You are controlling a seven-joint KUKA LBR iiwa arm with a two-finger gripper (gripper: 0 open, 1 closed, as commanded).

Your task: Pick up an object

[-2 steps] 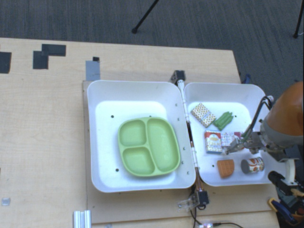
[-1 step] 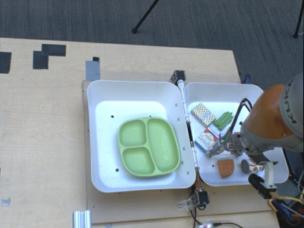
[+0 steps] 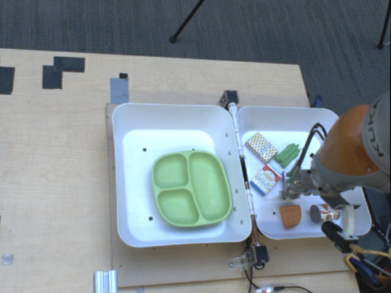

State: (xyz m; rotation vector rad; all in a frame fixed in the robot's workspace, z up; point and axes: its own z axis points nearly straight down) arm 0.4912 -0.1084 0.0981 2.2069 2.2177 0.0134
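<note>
Gripper (image 3: 292, 188): low in right bin (image 3: 305, 122), claw state unreadable.
Neighbours: blue-white carton (image 3: 264, 180), orange piece (image 3: 291, 215), just beside.
Risk: crowding; likely nudge, not grasp.

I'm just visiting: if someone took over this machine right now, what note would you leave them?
Gripper: low in the right bin, over the small items; nothing seen held.
Right bin: patterned box, green piece, blue and white packet, brown piece.
Left bin: green divided plate.
Done: nothing lifted yet.
Left: grasp one object and raise it.
</note>
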